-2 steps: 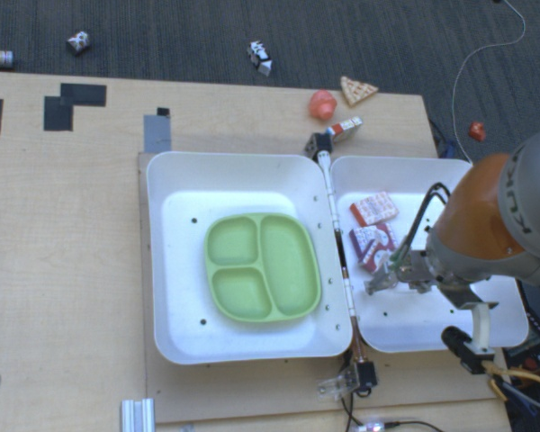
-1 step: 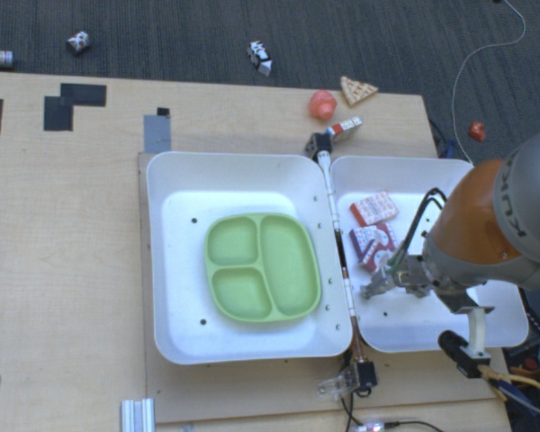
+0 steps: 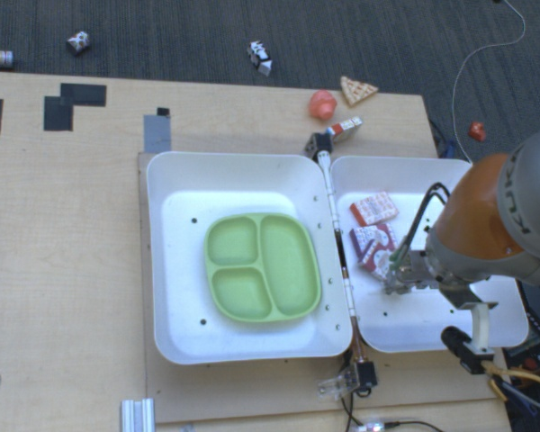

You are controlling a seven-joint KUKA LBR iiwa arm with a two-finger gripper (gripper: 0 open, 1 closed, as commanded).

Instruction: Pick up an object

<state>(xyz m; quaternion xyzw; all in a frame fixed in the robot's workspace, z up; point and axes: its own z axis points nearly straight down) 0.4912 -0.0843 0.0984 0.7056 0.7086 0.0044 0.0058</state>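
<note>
Two red-and-white packets lie in the right bin (image 3: pixel 414 327): one (image 3: pixel 374 209) near the bin's back, the other (image 3: pixel 373 245) just below it. My gripper (image 3: pixel 395 277) hangs low over the right bin, at the lower right corner of the second packet, touching or nearly touching it. The grey wrist and orange band (image 3: pixel 472 214) cover the bin's right side and hide the fingers from above.
A green three-compartment plate (image 3: pixel 263 266) lies in the left bin (image 3: pixel 175 268). On the bench behind the bins are a red ball (image 3: pixel 322 104), a pizza-slice toy (image 3: pixel 358 89) and a small marker-like piece (image 3: pixel 346 128). Cables run near the front right corner.
</note>
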